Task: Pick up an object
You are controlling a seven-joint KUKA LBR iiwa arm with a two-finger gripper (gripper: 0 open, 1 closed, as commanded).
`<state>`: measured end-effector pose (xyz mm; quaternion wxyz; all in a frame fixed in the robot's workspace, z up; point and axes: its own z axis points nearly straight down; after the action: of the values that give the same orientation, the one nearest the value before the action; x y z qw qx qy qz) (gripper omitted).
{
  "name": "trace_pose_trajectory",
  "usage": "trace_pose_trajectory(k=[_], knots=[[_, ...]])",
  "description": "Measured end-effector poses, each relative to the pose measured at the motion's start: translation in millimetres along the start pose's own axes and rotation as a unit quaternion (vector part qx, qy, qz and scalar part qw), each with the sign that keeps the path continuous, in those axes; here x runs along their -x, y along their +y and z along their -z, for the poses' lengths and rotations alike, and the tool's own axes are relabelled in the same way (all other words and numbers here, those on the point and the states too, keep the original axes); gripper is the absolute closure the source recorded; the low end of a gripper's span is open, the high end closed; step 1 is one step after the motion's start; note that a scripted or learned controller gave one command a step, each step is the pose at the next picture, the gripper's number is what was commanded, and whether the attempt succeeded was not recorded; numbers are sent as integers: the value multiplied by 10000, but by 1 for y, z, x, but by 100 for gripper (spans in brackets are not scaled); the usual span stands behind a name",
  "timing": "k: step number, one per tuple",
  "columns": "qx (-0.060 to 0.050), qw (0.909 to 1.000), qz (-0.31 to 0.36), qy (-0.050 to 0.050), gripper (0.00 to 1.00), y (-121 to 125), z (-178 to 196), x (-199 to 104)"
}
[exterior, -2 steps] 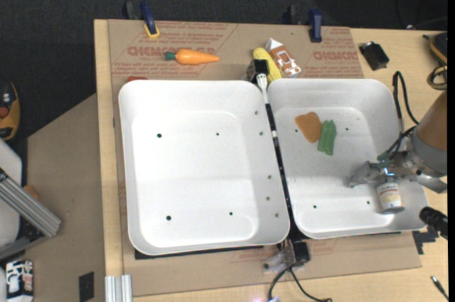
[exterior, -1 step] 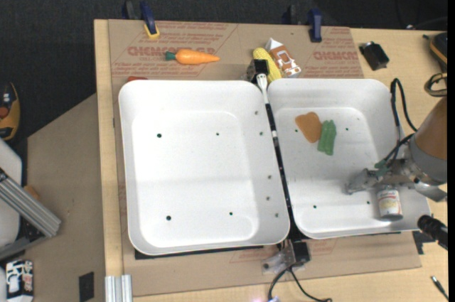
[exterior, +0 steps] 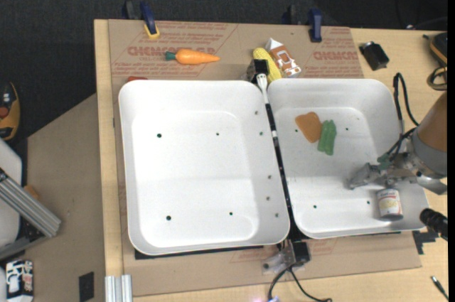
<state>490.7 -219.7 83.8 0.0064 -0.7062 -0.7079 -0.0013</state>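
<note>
**Tool low in the right bin, beside a small can**

Two white bins are seen side by side on the counter point(exterior: 106, 151). Behind them a carrot point(exterior: 193, 57) and a yellow-and-orange packet point(exterior: 276, 62) are laid on the cardboard. In the right bin point(exterior: 341, 219) an orange piece point(exterior: 308, 126) touches a green one point(exterior: 326, 137). A small can point(exterior: 389, 203), white-labelled, lies near the front right corner. The tool point(exterior: 364, 175) is held just beside it; whether it is spread or closed cannot be told.
</note>
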Motion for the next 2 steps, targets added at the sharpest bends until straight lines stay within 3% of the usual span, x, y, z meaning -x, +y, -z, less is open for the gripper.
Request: trace_pose_trajectory(k=[1, 2], knots=[[19, 10000, 15, -6, 0, 49, 0, -1], [67, 10000, 19, -55, 0, 115, 2, -31]])
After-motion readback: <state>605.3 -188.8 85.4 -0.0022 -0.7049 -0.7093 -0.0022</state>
